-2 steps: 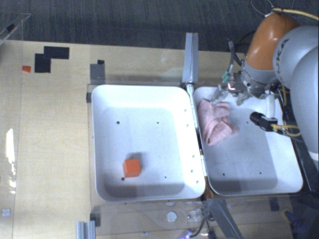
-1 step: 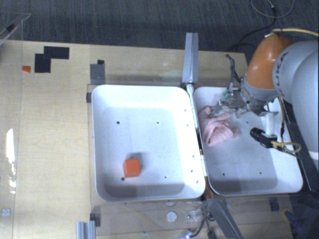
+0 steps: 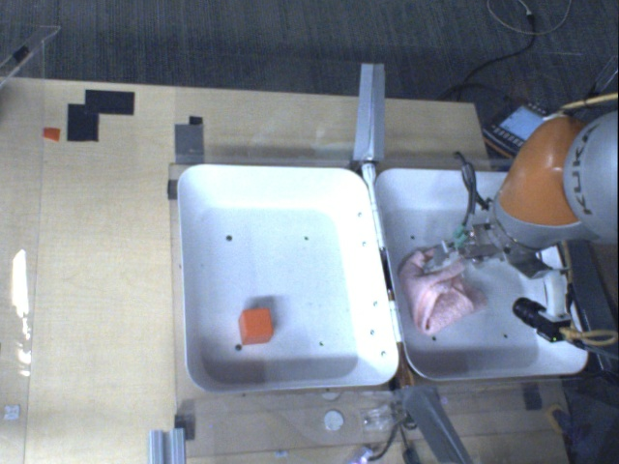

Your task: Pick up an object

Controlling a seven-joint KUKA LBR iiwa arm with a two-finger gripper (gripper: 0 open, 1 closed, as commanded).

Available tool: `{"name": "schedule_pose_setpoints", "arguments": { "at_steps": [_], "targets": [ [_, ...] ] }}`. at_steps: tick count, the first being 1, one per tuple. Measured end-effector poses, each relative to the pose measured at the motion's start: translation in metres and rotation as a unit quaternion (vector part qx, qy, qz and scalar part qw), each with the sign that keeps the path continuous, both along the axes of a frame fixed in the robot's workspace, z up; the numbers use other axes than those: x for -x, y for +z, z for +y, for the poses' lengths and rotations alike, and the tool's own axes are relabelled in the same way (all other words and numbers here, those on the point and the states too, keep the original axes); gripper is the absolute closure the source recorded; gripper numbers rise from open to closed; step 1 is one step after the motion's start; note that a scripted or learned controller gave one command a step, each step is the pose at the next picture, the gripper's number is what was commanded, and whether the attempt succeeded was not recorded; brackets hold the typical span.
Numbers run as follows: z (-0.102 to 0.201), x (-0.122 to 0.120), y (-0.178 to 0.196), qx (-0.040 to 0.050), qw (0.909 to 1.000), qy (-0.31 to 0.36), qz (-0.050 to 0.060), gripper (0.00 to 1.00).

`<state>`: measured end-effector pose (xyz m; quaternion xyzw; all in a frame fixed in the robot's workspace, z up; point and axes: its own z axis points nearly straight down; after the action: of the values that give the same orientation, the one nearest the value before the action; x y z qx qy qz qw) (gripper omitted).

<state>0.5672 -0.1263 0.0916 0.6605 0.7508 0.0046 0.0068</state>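
A crumpled pink cloth-like object (image 3: 437, 293) lies in the right bin (image 3: 484, 356), near its left wall. My gripper (image 3: 462, 250) is down at the cloth's upper right edge, touching or just above it. A small orange block (image 3: 256, 326) rests in the lower left part of the left bin (image 3: 271, 211), far from the arm.
A metal divider post (image 3: 368, 114) stands behind the seam between the bins. Black shapes (image 3: 95, 111) and a small orange mark (image 3: 51, 134) lie on the bench at the far left. The arm's orange band (image 3: 542, 182) hangs over the right bin's back right corner.
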Motion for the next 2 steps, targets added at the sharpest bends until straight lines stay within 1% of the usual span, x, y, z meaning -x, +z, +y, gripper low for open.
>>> {"name": "schedule_pose_setpoints", "arguments": {
  "at_steps": [1, 2],
  "targets": [
    [0.027, -0.002, 0.000, 0.0012, 0.9990, 0.044, -0.002, 0.00],
    [0.009, 0.050, 0.000, 0.0018, 0.9972, 0.074, -0.002, 0.00]
  ]
}}
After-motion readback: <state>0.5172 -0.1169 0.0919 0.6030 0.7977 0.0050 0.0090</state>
